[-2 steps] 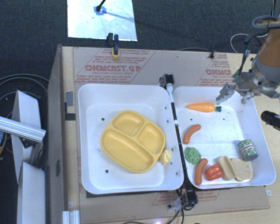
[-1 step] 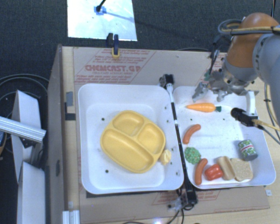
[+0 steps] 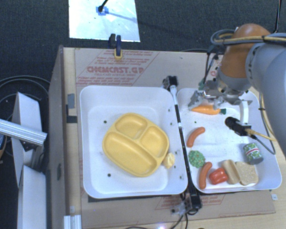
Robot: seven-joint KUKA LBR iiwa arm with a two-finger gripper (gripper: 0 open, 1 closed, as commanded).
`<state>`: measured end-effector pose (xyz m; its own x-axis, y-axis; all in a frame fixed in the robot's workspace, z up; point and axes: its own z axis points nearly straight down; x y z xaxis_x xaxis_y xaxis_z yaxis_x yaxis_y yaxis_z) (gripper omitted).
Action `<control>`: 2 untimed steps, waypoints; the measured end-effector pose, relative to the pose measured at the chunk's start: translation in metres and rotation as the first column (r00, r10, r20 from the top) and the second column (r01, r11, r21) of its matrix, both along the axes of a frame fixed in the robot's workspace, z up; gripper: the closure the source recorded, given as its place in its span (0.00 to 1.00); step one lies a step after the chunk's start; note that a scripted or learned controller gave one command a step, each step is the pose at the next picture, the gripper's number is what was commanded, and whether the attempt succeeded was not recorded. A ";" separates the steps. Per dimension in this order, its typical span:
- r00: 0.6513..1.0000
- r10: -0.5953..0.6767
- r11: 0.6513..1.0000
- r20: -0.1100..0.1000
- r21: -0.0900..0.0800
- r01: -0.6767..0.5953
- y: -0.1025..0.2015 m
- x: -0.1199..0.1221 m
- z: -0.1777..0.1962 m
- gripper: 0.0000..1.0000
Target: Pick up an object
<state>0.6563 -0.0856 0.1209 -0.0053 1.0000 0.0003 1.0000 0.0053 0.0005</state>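
Over the far end of the right bin (image 3: 275, 171) hangs the gripper (image 3: 210, 98), at the end of the grey arm (image 3: 274, 63) that comes in from the right, with its orange band (image 3: 238, 51) just above the wrist. If its jaws are spread or pressed together I cannot tell, because the wrist covers them from this view. Nothing is seen to be held.

Just near of the gripper, a carrot (image 3: 206, 110) lies flat on the white floor of this bin, with its orange body pointing left and its small green end to the right. It is very close under the gripper, but I cannot tell if they touch.

Nearer in the same bin, a sausage (image 3: 196, 136) lies at a slant by the left wall. Near of it sits a piece of green broccoli (image 3: 196, 158), and then a second sausage (image 3: 205, 174) beside a red tomato (image 3: 218, 175). To the right of the tomato lie two slices of bread (image 3: 241, 172), touching each other. A small green can (image 3: 252, 152) lies just far of the bread, close to the right wall.

The left bin (image 3: 93, 175) holds a yellow divided plate (image 3: 136, 143) in its middle. A small pale yellow piece (image 3: 168, 160) rests against the near right edge of the plate.

Both bins stand on a cardboard sheet (image 3: 128, 63) with red print.
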 end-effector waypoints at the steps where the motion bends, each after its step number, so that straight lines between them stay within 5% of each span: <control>1: 1.000 -0.004 1.000 -0.001 0.000 0.004 0.002 -0.035 -0.023 0.00; 2: 1.000 -0.004 1.000 -0.001 0.000 0.004 -0.001 -0.075 -0.037 0.00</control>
<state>0.5809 -0.0868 0.0839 -0.0010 1.0000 0.0000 1.0000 0.0010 -0.0004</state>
